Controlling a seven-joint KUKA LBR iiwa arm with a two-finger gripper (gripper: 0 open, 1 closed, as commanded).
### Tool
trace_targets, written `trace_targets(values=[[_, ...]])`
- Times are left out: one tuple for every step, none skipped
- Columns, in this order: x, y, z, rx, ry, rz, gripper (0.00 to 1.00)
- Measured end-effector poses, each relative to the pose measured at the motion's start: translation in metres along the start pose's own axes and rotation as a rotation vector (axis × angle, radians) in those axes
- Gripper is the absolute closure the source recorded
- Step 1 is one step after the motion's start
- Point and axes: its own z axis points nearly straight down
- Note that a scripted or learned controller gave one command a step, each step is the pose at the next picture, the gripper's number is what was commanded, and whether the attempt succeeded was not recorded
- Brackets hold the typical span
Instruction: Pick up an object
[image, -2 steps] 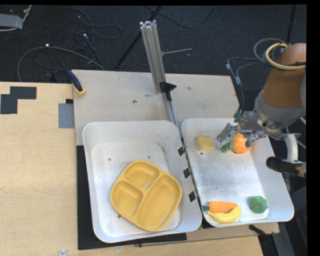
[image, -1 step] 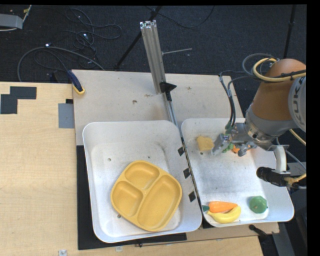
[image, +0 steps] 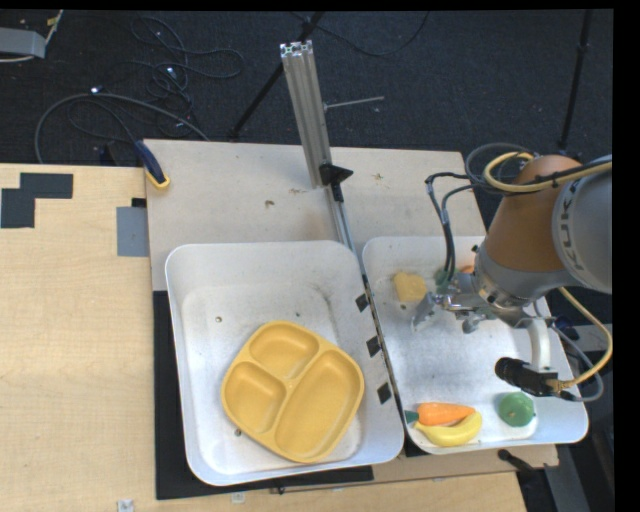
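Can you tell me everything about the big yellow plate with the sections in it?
The yellow plate is a divided tray that looks like plastic, with rounded corners and three compartments: two smaller ones toward the far side and one larger along the near right. It lies flat, turned at an angle, on the floor of the left white bin, toward the near side. Nothing sits in its compartments, and only the bin touches it.
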Motion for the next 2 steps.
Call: trace_targets(values=[[-0.0009, 0.0017, 0.0349, -0.011, -0.002, -0.001, 0.0], [-0.0019, -0.0006, 0.0287, -0.003, 0.0, 0.006, 1.0]])
